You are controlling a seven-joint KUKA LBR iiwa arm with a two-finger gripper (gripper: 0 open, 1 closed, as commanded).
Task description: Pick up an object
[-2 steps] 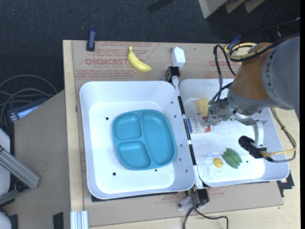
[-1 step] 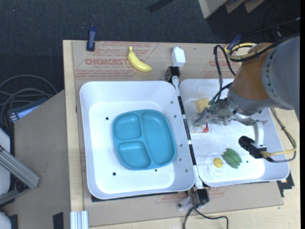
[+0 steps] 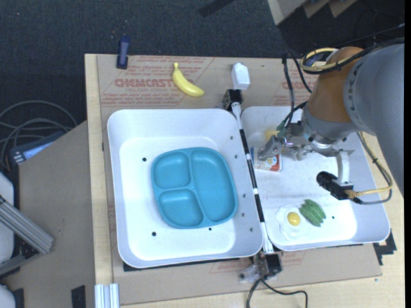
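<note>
Cardboard-topped bench (image 3: 160,85) on dark carpet, two shallow white bins side by side. Left bin (image 3: 128,172) holds a blue plastic three-compartment tray (image 3: 192,187). Right bin (image 3: 369,220) has a small white-and-red packet (image 3: 268,162) near its left wall, a toy fried egg (image 3: 292,220) touching a green ridged toy vegetable (image 3: 313,212) at the front. Grey arm's gripper (image 3: 282,147) sits low just above and right of the packet; finger state can't be made out. Yellow toy banana (image 3: 186,82) lies on the cardboard behind the left bin.
</note>
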